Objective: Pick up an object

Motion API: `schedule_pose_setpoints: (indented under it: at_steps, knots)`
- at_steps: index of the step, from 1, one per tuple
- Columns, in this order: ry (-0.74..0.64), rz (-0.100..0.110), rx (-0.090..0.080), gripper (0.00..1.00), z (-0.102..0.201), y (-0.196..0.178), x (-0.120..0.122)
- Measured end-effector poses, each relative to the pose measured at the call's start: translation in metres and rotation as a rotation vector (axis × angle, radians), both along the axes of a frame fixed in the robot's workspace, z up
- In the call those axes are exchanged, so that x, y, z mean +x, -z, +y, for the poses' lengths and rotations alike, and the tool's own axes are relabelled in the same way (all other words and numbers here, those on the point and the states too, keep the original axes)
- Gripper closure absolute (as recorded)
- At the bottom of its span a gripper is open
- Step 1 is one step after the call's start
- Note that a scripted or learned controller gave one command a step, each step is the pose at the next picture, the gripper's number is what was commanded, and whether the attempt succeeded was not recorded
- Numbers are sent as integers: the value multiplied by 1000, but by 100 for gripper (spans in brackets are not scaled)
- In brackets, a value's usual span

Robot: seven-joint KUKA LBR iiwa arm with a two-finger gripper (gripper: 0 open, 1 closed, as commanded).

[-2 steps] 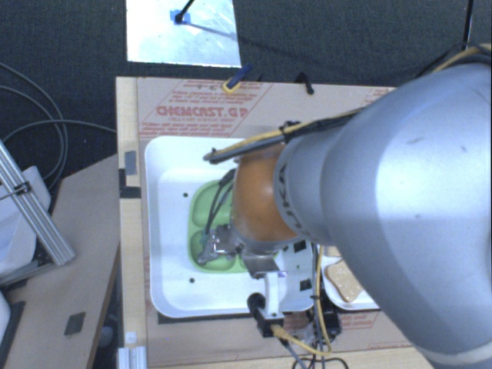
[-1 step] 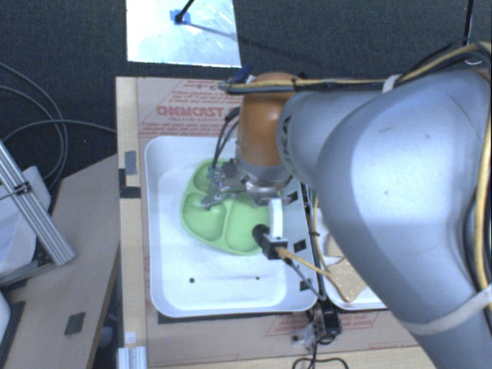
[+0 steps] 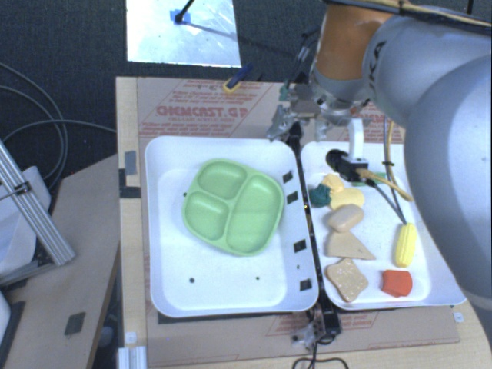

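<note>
My gripper (image 3: 291, 127) hangs over the far rim where the two white bins meet, above the divider. Nothing shows in its grasp. The right bin (image 3: 430, 271) holds several toy foods: a pale yellow piece (image 3: 344, 196), a dark green piece (image 3: 319, 197), a tan roll (image 3: 344, 218), a beige wedge (image 3: 348, 246), a brown cracker (image 3: 347, 280), a yellow corn cob (image 3: 405, 244) and a red piece (image 3: 397, 283). All of them lie nearer the camera than the gripper and apart from it.
A green divided plate (image 3: 233, 205) lies in the left bin (image 3: 165, 283). The grey arm (image 3: 438, 98) looms over the right bin's far right side. Cardboard (image 3: 200, 108) sits under both bins.
</note>
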State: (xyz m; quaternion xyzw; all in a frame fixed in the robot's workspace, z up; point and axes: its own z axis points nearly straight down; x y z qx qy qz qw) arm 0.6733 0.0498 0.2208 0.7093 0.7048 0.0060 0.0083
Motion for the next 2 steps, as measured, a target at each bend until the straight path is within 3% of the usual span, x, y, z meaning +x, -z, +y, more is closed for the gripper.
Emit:
schedule_pose_setpoints:
  at_steps: [1, 2]
  knots:
    - [-14, 24, 5, 0, 66, 14, -70]
    - [-7, 3, 6, 0, 64, 113, -66]
